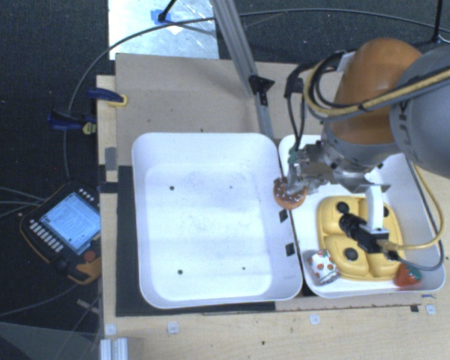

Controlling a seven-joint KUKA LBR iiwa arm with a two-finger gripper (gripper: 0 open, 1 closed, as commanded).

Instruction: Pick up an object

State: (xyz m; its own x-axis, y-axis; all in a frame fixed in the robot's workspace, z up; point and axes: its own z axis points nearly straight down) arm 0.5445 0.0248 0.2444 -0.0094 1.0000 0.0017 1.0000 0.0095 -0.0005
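Observation:
My gripper [292,183] hangs over the rim between the two bins, near the top left corner of the right bin [427,223]. A small brown round thing with pale specks [289,194] sits between the fingertips, so the gripper is shut on it. It hangs above the rim and looks lifted off the bin floor. The left bin [202,216] lies just to the left of it.
In the right bin lie a big yellow toy with dark spots [331,220], a small white and red block [322,267] at the front left, and a red thing [408,276] at the front right corner. A handheld pendant [66,227] lies off the bench at left.

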